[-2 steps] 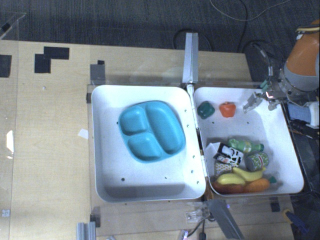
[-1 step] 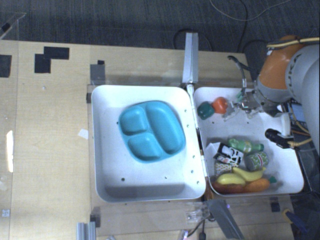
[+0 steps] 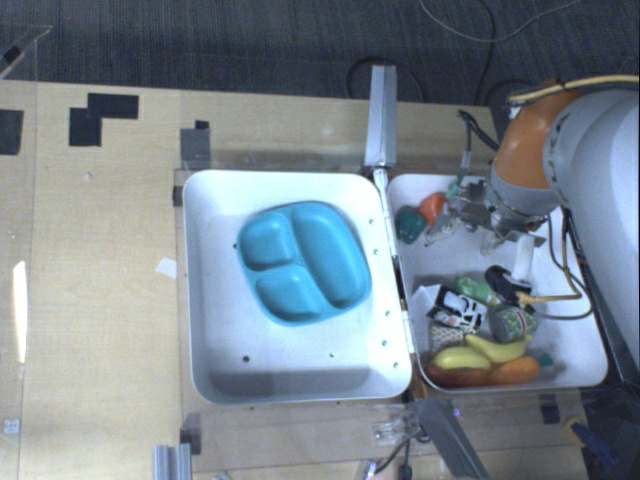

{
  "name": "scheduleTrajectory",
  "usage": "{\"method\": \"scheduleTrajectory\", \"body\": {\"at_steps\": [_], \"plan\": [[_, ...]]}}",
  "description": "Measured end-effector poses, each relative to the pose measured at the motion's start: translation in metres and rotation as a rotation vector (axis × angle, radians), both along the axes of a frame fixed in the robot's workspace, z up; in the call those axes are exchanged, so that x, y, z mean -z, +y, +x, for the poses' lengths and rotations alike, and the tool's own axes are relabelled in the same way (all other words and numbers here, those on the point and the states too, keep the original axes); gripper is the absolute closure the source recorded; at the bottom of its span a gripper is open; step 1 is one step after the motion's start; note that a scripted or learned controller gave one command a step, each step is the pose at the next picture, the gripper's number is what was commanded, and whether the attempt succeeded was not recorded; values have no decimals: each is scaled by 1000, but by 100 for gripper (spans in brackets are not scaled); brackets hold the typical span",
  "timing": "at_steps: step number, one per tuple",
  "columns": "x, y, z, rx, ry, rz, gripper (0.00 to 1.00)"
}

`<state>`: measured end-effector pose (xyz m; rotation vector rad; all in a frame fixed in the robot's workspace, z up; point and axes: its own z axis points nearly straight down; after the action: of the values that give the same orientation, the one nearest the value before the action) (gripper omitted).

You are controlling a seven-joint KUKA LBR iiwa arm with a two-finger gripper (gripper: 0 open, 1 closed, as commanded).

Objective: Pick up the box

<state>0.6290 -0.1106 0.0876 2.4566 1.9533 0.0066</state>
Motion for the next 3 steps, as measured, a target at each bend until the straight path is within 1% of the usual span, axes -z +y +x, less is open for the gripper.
{"method": "scheduleTrajectory", "body": {"at_steps": [1,2,3], "plan": [[-41,-64,-67,113,1,-1,0],[-40,-31,-60,70,2,0,0],[0,7,-31,213,-3,1,0]]}}
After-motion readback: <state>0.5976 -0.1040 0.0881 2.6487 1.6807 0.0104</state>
